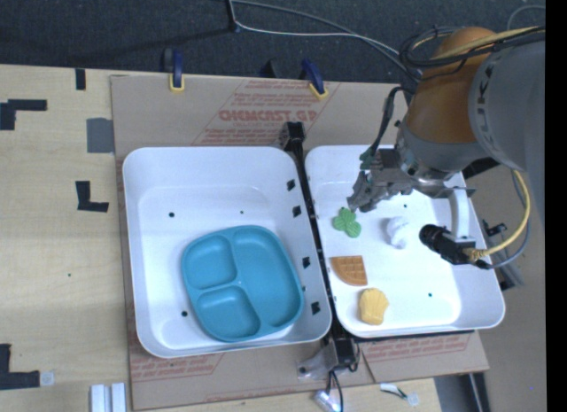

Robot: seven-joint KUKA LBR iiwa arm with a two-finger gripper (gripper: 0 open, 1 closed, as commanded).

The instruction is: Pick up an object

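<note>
Fingers point(361, 199): state cannot be told, nothing visibly pinched. Green toy point(346, 221) just below them, unlifted. Waffle point(349, 269), yellow piece point(373, 306) farther below. Pick pending.

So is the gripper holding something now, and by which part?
Cannot be told. The gripper is low in the right bin, just above the green toy, but the view does not show the toy between its fingers.

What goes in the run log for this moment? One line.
pincer above green toy | right bin: waffle piece, yellow toy, white object | left bin: blue tray
</note>
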